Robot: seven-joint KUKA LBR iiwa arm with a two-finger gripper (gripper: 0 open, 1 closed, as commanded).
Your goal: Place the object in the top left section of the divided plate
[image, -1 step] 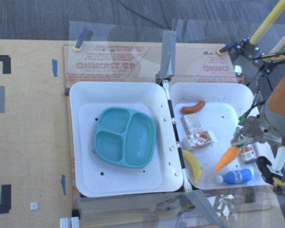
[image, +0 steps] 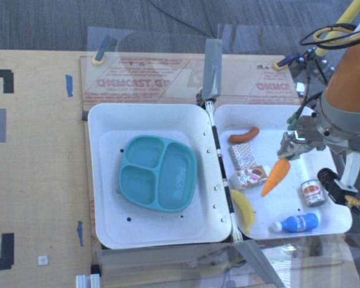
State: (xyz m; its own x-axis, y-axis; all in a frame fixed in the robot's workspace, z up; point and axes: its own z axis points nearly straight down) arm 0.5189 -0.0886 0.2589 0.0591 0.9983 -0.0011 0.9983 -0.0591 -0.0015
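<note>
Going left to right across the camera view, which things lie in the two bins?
Divided plate → banana → snack packet → carrot → blue bottle → small can. The sausage is left out; it overlaps the packet's span.

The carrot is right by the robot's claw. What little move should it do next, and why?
Probably a small drop straight down onto the carrot. The gripper sits at the carrot's upper end in the right bin, and nothing shows between its fingers. The teal divided plate waits in the left bin, so something has to be picked up first, and the carrot is closest.
</note>
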